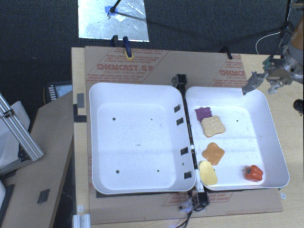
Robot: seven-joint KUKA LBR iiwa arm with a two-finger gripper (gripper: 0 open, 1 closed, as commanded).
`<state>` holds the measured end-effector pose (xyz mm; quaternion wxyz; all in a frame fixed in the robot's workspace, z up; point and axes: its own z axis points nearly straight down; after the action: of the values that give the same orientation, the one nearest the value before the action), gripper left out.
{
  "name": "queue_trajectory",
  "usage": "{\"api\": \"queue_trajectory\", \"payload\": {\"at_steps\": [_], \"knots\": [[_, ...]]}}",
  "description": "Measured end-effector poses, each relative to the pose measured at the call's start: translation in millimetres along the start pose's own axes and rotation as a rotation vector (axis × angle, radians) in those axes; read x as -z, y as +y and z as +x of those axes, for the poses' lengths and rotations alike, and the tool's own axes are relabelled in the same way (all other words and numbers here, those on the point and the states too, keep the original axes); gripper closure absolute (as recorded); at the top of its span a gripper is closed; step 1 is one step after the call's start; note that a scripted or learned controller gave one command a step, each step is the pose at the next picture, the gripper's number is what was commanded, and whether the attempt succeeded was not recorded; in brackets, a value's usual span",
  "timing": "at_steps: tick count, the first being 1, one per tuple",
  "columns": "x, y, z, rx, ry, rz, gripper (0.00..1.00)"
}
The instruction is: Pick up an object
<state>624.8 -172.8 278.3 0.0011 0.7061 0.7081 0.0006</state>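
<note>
Beneath both white bins (pixel 137 91), red "CHEMCAST" lettering (pixel 124 67) marks the cardboard (pixel 156 61); the hand (pixel 264 83) hangs open

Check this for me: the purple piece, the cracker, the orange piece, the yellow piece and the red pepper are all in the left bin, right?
Not quite. The camera view shows the purple piece, cracker, orange piece, yellow piece and red pepper all in the right bin, not the left bin.

My bench (pixel 285 127) carries a brown board (pixel 156 63), and on that sit two white bins side by side, the left bin (pixel 137 137) touching the right bin (pixel 237 141).
</note>
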Motion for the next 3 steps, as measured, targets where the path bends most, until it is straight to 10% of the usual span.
{"api": "queue_trajectory", "payload": {"at_steps": [2,3], "knots": [[265.2,-63.3,-35.6,-0.004,-0.006,-0.012,0.0],[269.3,-60.8,-33.4,0.004,-0.003,-0.006,1.0]]}}
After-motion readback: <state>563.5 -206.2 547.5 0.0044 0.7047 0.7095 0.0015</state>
